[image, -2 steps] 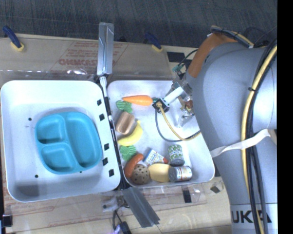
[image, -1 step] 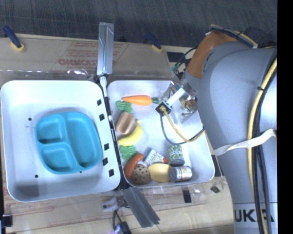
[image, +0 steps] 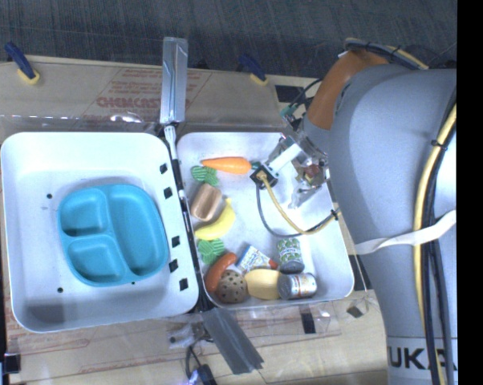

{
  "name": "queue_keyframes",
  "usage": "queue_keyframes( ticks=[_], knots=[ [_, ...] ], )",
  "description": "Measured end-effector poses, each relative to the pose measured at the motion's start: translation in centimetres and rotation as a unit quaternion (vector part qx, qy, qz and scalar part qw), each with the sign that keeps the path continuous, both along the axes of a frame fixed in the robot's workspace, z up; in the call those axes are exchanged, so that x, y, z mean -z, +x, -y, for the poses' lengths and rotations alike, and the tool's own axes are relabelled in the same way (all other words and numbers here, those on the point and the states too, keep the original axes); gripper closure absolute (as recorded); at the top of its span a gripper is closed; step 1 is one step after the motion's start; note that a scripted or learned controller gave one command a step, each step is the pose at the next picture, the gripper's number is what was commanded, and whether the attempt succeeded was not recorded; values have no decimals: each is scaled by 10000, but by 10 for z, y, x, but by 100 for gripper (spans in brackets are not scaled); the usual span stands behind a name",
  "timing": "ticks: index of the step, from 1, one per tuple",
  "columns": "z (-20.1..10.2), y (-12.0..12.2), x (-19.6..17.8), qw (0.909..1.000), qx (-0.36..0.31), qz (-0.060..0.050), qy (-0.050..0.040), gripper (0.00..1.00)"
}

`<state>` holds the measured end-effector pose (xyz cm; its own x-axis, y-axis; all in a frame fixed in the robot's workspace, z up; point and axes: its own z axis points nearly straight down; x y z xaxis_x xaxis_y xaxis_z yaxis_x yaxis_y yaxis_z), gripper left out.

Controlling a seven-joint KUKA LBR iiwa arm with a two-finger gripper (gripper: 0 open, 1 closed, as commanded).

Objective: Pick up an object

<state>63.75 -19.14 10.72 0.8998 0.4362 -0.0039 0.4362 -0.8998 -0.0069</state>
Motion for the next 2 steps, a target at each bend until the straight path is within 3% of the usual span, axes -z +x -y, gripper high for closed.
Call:
queue_keyframes(
  ticks=[1,2],
  knots=[
    [20,-83,-44,9979,-643,26,-11,0],
    [11,-18,-26,9984,-574,15,-1,0]
  ],
)
